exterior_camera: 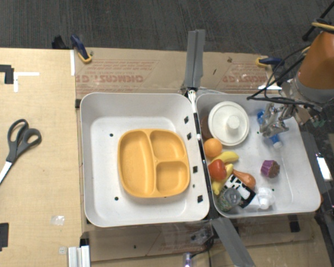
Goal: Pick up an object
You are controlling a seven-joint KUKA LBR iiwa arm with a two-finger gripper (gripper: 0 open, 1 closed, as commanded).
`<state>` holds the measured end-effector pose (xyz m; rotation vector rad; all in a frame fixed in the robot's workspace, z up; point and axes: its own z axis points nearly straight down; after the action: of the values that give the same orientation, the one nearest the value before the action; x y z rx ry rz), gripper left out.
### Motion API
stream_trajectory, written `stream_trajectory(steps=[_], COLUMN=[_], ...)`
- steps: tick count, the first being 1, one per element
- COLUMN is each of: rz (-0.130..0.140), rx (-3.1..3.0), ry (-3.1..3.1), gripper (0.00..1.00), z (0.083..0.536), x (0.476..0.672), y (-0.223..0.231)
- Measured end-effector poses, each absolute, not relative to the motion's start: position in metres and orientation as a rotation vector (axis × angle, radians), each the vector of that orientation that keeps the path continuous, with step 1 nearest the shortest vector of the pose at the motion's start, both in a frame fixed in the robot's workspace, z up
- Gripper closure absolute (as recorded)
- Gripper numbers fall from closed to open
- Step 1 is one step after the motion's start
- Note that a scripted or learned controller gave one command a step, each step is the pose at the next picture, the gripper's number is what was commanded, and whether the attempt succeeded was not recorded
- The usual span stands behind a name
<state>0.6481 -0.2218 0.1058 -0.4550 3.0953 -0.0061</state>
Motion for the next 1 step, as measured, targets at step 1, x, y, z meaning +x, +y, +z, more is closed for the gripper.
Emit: stream_trajectory(steps=[1], rz=[-0.006], rx=[-0.455], ry=[3.096], gripper=[0.0], z=[0.1056], x=[0.648], y=[-0.2217])
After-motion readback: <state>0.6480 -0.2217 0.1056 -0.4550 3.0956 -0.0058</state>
